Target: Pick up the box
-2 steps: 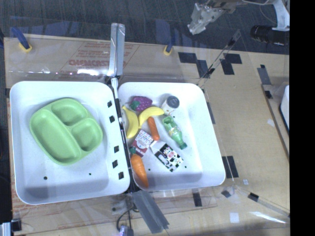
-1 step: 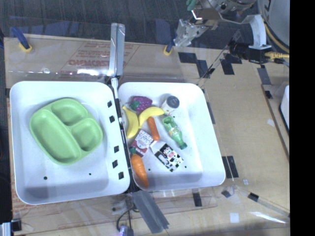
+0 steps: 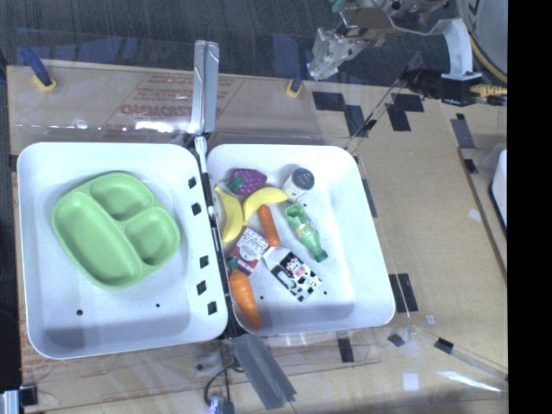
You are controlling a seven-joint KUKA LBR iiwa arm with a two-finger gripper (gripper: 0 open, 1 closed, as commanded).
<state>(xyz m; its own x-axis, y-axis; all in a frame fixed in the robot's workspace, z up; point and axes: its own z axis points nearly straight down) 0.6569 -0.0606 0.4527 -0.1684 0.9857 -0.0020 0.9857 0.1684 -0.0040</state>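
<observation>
A small white and red box (image 3: 252, 247) lies in the right bin (image 3: 366, 231), between a carrot and the bananas. Just right of it and nearer the front lies a black and white patterned box (image 3: 297, 276), flat on the bin floor. My gripper (image 3: 332, 54) hangs high above the bench behind the right bin's far edge, well away from both boxes. It is open, with nothing between its pale fingers.
The right bin also holds purple grapes (image 3: 247, 180), two bananas (image 3: 231, 218), a carrot (image 3: 269, 225), a second carrot (image 3: 244, 298) at the front, a green bottle (image 3: 307, 233) and a round jar (image 3: 301, 179). A green divided plate (image 3: 116, 227) sits in the left bin (image 3: 52, 317).
</observation>
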